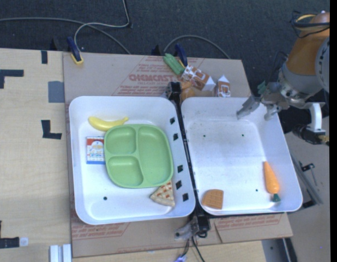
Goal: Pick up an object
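Carrot (271, 180), orange with a green tip, lies along the right wall of the right bin (234, 146), and a flat orange-brown cracker-like square (214, 198) sits near that bin's front edge. The claw (258, 108) hangs over the bin's back right corner, its two grey fingers spread apart with nothing between them, well apart from both items. In the left bin (81, 146) a green divided plate (139, 155) takes the middle, with a banana (107, 123) behind it, a small printed card (95, 150) touching its left side, and a pizza slice (164, 194) at its front right. Small cartons (201, 81) rest on the tabletop behind the bins.
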Motion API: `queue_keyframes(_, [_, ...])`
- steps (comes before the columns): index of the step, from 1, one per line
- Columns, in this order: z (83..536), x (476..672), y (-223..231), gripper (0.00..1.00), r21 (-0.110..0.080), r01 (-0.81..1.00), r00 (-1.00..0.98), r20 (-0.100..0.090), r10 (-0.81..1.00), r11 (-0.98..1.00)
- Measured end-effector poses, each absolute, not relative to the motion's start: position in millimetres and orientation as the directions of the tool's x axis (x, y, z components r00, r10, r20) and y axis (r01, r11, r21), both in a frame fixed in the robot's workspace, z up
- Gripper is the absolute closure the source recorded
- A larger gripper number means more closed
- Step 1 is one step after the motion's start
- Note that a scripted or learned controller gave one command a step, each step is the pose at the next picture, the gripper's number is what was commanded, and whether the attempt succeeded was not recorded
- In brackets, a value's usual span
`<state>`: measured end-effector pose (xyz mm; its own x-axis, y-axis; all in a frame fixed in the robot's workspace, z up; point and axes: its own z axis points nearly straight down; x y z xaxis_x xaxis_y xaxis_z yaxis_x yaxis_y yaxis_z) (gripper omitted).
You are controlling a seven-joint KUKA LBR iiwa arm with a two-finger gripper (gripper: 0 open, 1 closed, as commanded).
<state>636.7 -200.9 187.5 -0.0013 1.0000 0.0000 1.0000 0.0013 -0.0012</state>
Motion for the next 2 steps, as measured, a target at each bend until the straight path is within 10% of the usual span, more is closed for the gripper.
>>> queue_keyframes(1, [130,546.4,-224,0.00,-0.005,1.000,0.001,0.000,1.000,-0.001])
queue_keyframes(2, [151,622.6,-183,0.00,0.001,1.000,-0.002,0.000,1.000,0.002])
